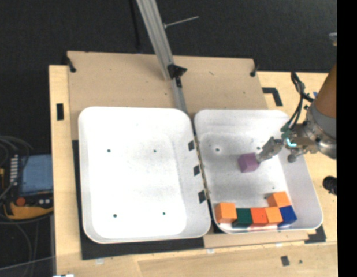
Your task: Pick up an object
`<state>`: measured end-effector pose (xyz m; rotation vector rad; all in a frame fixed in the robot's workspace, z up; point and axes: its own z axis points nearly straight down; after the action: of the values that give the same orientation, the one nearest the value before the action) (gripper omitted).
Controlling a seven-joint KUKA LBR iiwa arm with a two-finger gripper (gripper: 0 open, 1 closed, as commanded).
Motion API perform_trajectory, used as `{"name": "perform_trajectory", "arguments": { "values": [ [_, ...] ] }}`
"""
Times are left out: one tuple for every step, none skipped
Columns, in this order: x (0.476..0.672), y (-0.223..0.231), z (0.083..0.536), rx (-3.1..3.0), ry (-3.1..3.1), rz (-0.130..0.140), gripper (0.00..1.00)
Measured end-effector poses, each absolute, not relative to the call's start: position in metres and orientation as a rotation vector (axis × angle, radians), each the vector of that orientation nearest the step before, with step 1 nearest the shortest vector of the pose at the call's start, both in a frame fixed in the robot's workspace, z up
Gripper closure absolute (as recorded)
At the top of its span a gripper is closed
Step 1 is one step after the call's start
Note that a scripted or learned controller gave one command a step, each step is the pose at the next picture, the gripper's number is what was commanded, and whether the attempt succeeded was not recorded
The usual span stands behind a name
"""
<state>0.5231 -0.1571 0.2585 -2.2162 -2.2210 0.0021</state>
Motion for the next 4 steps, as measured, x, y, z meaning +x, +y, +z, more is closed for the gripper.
{"name": "perform_trajectory", "arguments": {
  "values": [
    [0.524,-0.157,0.261,-2.221,-2.223,-0.002,0.00],
    [0.522,-0.156,0.198,-2.222,-2.216,0.007,0.00],
    [0.523,-0.159,0.155,-2.224,-2.216,0.006,0.00],
    [0.522,-0.160,0.103,-2.223,-2.217,0.006,0.00]
  ]
}}
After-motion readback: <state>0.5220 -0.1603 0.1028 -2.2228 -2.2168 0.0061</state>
